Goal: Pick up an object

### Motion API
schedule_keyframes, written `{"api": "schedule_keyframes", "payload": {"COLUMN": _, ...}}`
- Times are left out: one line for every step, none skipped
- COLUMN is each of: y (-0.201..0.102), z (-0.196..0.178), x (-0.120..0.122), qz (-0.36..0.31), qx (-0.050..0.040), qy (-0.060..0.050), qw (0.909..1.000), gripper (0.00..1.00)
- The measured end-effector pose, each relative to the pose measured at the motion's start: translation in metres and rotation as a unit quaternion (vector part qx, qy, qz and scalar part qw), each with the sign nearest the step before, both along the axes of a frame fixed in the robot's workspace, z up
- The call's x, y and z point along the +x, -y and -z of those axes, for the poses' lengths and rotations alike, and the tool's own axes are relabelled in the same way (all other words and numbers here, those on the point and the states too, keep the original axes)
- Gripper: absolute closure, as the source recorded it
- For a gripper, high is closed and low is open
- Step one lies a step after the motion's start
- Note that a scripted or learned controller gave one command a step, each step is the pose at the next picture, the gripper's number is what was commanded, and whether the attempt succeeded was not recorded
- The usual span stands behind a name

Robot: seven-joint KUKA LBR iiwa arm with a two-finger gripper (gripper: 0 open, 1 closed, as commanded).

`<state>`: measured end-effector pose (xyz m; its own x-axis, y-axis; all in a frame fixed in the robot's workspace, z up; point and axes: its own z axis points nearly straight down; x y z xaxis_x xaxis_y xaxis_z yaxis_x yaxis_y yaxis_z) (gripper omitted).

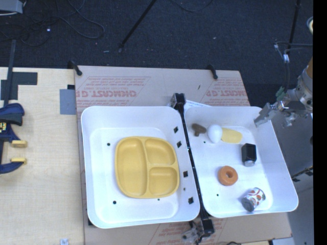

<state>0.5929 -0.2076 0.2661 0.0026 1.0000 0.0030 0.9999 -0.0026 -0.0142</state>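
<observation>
- White right bin point(286, 185) taken as the landmark; every loose object lies inside it.
- Orange doughnut-shaped ring point(228, 175) sits near that bin's middle, flat on the floor.
- Black block point(249, 153) stands just up and right of the ring, apart from it.
- Crushed can point(253, 198), silver with red print, lies toward the bin's near right corner.
- White egg-like ball point(214, 133) sits at the bin's far side, touching a pale yellow piece point(232, 136) on its right; a small brown object point(199, 129) is just to its left.
- Left bin point(97, 131), joined to the landmark's left wall, holds a yellow divided tray point(146, 166).
- Gripper point(268, 112) hangs over the landmark's far right corner, above the rim, well apart from all objects; nothing sits between its fingers. Whether it is released or clenched I cannot tell.
</observation>
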Motion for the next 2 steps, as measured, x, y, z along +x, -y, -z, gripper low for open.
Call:
{"api": "schedule_keyframes", "payload": {"y": 0.0, "z": -0.008, "x": 0.002, "qz": -0.001, "qx": -0.0015, "qy": 0.007, "qw": 1.0, "gripper": 0.0}}
{"api": "schedule_keyframes", "payload": {"y": -0.003, "z": 0.036, "x": -0.001, "qz": -0.002, "qx": -0.0008, "qy": 0.004, "qw": 1.0, "gripper": 0.0}}
